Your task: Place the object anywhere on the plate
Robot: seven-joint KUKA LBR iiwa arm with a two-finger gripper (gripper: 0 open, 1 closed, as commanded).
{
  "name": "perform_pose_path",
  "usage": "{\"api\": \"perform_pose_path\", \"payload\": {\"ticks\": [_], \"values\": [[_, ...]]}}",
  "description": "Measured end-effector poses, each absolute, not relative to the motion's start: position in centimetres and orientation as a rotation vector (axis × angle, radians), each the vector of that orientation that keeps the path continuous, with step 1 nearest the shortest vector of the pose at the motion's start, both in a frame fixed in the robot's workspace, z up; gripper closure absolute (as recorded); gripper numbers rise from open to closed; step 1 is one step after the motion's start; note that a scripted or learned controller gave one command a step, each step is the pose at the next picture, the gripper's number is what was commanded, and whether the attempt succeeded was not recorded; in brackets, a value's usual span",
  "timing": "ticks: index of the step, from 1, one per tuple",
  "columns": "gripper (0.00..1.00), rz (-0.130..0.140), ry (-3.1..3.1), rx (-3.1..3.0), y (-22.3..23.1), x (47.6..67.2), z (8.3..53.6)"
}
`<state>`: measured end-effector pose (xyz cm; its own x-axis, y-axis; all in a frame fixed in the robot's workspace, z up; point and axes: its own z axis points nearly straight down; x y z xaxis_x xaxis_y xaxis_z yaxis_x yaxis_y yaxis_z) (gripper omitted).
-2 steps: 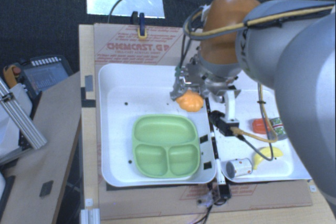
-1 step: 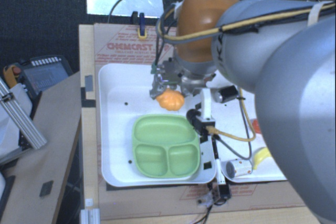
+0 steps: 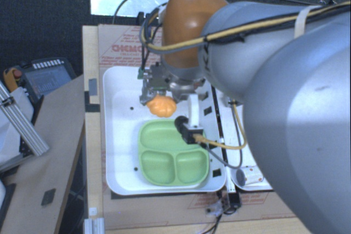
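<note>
The orange object point(image 3: 161, 106) sits at the tip of the end effector point(image 3: 159, 97), just above the far rim of the green plate point(image 3: 173, 152). It looks carried rather than set down, though I cannot tell whether the end effector is wide or narrow, since the wrist hides its working parts. By my judgement the task is well along but not done: the object has yet to come to rest on the plate, which lies just below and toward the camera from the end effector.

The plate has 3 compartments and lies in the left white bin point(image 3: 118, 118). A black cable fitting point(image 3: 186, 130) hangs beside the end effector over the plate's right edge and may snag. A pendant point(image 3: 46, 78) sits well off to the left of the bench.
</note>
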<state>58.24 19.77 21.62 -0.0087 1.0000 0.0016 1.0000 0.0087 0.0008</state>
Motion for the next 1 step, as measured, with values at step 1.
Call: {"api": "perform_pose_path", "payload": {"ticks": [1], "values": [[0.0,-0.001,-2.226,-2.216,19.52,58.27,21.64]]}}
